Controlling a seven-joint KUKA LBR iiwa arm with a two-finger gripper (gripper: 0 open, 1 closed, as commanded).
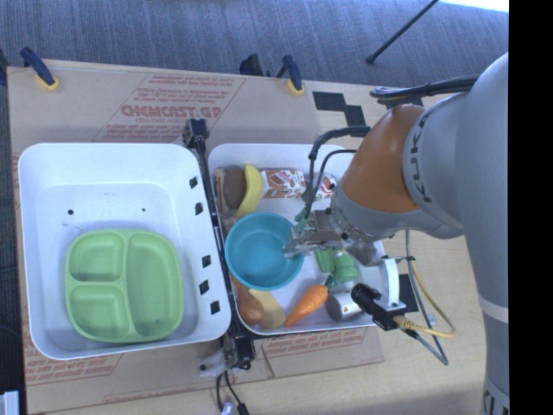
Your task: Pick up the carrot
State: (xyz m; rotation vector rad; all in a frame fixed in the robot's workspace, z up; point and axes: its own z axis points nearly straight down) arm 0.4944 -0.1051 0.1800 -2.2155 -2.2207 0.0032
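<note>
The carrot (307, 304) is lying in the right bin (226, 164), near that bin's front edge, slanting with its thick end up toward the right and its tip pointing down to the left. Nothing is gripping it. Just to its left a pale yellow and brown piece of food (262, 306) is sitting in the front corner, and a small silvery thing (343, 307) is resting close on its right. Behind the carrot a blue bowl (262, 249) is standing, open side up, and a green object (339, 264) is lying beside it under the arm. Farther back, a yellow banana-like piece (251, 187) is leaning against a brown item (232, 188), with a printed packet (285, 181) next to them along the back wall. The claw (304, 240) is hanging over the bowl's right rim, apart from the carrot, and I cannot tell how it is set. The grey arm (449, 171) with its orange band is reaching in from the right. In the left bin (52, 158) a green divided plate (125, 285) is sitting toward the front. Both bins are resting on brown cardboard (164, 102) spread over the bench (432, 379).
</note>
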